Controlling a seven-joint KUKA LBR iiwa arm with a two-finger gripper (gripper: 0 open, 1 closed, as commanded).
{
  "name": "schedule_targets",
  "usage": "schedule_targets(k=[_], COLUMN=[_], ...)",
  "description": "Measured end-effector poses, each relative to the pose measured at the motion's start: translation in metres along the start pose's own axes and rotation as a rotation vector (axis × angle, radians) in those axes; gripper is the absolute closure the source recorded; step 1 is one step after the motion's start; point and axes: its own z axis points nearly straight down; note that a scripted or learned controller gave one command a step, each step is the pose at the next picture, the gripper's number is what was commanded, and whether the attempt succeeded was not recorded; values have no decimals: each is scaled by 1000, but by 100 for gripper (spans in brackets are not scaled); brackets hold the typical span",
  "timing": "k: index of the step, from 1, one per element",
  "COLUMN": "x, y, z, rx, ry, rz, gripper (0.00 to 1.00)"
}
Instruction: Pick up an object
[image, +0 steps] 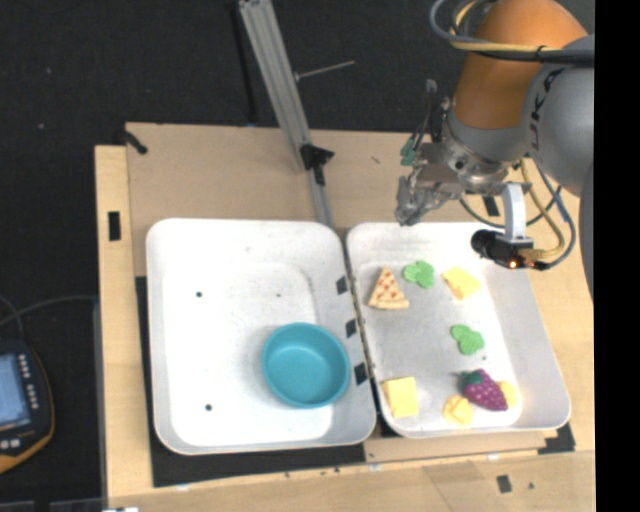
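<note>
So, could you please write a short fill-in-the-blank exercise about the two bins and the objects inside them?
1. The blue bowl lies in the ____ bin.
2. The pizza slice lies in the ____ bin.
3. The grapes are ____ in colour.
4. The gripper hangs over the right bin's ____ edge.

Missing words: left; right; purple; far

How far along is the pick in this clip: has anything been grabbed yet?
Nothing looks picked yet. The tool hangs above the back rim of the right bin, apart from every item. The pizza slice, green pieces, yellow blocks and grapes all lie on the bin floor. Descent, grasp and lift all remain.
</note>
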Motion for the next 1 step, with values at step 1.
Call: schedule_targets(k=[1], x=[44], y=[-11], z=[-1], rx=[-1], ry=[2], rz=[-1], gripper=[100])
